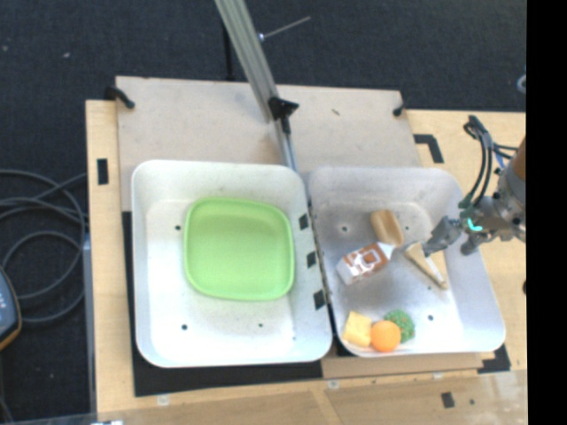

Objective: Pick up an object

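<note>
The table (354, 113) is carrying two white bins; the left bin (159, 193) is holding a green plate (239, 248), and the right bin (469, 317) is holding the small items. The gripper (440, 240) is reaching in from the right bin's right wall and hanging directly over the pale wedge (428, 268), the likeliest target. The wedge is lying just beside the gripper on the side toward the bin's front rim, its long axis running diagonally toward the front-right corner. Whether the fingers are parted or closed cannot be judged here. A tan roll (386, 226) is lying nearer the bin's back wall.
</note>
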Robot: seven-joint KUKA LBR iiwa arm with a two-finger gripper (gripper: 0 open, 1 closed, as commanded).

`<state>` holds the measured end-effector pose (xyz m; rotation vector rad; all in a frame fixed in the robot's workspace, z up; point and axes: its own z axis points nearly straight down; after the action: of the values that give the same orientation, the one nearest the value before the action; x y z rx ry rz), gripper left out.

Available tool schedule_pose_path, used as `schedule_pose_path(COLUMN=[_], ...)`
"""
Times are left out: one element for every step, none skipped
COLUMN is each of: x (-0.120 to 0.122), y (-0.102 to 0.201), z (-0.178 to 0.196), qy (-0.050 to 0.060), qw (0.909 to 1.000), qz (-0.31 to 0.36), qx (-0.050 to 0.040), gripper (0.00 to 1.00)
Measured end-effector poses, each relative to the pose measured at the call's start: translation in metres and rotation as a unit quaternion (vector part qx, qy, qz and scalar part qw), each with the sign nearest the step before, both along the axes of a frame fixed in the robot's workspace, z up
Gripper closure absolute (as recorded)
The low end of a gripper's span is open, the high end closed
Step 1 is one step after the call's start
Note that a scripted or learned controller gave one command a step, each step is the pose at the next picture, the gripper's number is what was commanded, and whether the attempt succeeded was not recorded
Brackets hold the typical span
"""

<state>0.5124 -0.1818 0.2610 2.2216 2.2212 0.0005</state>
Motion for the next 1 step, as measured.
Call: schedule_pose_path(x=[0.0], y=[0.0], z=[0.0], qy=[0.0], qw=[1.0], qz=[0.0], qx=[0.0], gripper=[0.0])
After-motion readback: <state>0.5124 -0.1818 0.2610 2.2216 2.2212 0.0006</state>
